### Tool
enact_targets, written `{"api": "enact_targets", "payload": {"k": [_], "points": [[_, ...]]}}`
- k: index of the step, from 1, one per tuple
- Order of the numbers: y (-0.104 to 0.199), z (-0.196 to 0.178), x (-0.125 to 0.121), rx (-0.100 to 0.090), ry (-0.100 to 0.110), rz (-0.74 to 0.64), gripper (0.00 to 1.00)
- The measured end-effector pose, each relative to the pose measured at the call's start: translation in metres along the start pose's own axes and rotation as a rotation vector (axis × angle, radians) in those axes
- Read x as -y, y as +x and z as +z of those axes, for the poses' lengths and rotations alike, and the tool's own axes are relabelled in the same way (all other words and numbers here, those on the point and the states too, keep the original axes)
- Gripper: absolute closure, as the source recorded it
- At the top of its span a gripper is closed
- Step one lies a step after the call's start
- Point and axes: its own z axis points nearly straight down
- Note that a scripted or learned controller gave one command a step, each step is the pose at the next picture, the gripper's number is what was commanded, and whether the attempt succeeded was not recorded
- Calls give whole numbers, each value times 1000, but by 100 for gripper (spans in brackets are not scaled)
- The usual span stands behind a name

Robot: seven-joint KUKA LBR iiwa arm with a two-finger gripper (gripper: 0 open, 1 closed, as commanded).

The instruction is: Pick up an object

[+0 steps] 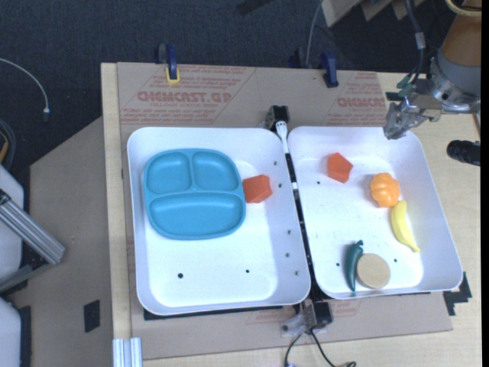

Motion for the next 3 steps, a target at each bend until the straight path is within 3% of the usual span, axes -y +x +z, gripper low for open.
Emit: {"api": "enact_targets", "payload": {"k": [2,3], "points": [[107,-14,10,1,0,1,100],[166,3,12,-1,1,-1,100]]}}
